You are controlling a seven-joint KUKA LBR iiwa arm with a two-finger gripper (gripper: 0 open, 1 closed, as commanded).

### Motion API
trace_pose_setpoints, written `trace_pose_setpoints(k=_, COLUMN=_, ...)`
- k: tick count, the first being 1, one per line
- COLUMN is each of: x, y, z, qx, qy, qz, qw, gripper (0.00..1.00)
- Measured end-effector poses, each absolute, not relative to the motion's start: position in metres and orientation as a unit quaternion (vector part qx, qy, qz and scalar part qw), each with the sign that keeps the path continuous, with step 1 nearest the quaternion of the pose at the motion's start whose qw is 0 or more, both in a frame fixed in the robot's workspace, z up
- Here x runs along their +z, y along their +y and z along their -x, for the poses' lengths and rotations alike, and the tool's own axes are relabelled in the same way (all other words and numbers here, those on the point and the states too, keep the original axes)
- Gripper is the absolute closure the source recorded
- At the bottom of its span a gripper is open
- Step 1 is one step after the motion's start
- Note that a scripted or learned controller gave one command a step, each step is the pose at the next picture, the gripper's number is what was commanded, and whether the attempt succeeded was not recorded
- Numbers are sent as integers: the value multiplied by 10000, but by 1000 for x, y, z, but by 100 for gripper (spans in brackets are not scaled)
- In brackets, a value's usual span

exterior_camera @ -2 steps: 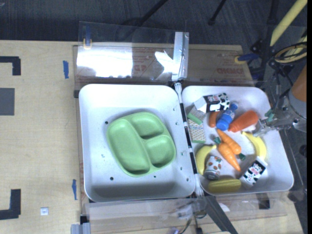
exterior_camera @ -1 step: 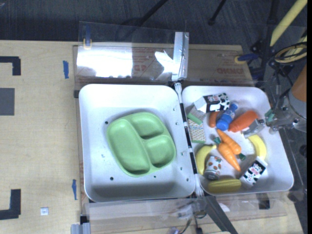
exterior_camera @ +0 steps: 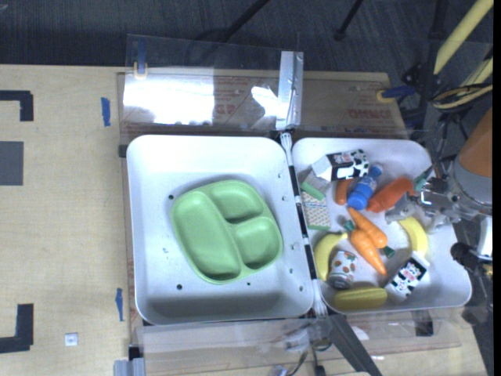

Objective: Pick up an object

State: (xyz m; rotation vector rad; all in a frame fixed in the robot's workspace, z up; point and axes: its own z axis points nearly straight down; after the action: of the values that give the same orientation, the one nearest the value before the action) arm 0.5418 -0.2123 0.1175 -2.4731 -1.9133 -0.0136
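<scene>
arm (exterior_camera: 479,178) cut off by right edge, only orange band and wrist hardware visible; gripper (exterior_camera: 427,202) lost in clutter over right bin (exterior_camera: 450,288), can't resolve the fingers. banana (exterior_camera: 327,249) partly under the can (exterior_camera: 342,266). checkered packet (exterior_camera: 315,211) half covered by neighbouring toys, label unreadable. far bin wall behind glare on clear panel (exterior_camera: 203,92)

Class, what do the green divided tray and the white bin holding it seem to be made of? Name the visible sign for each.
Green tray: probably moulded plastic, matt, with an even colour and soft rounded dividers. White bin: likely plastic too, slightly glossy, with rounded corners and a faint sheen on its rim.
</scene>
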Motion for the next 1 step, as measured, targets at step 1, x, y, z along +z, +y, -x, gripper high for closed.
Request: trace_pose_setpoints(k=1, x=97, y=-200, z=-583, qx=-24, qy=-5688, qz=8224, qw=55, gripper=0)
